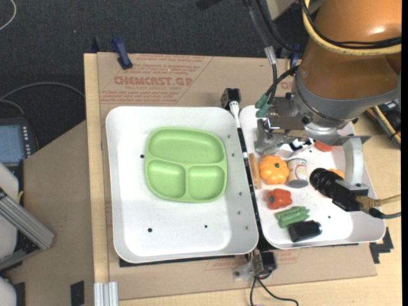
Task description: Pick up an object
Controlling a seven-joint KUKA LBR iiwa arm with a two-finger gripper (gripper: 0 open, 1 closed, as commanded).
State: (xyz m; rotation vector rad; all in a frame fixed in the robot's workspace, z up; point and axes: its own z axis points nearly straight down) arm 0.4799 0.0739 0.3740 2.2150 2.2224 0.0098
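A: Camera view. Your tool (280, 127) hangs over the right bin's (366, 234) far end; spread or pressed together, I cannot tell.

B: The green pod (292, 216), near edge, lies long axis left-right, slightly tilted. Close across its narrow width, descending plumb.

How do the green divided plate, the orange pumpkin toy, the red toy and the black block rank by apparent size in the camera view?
1. green divided plate, by far the largest
2. orange pumpkin toy
3. black block and red toy: these look nearly alike, so I do not rank them.
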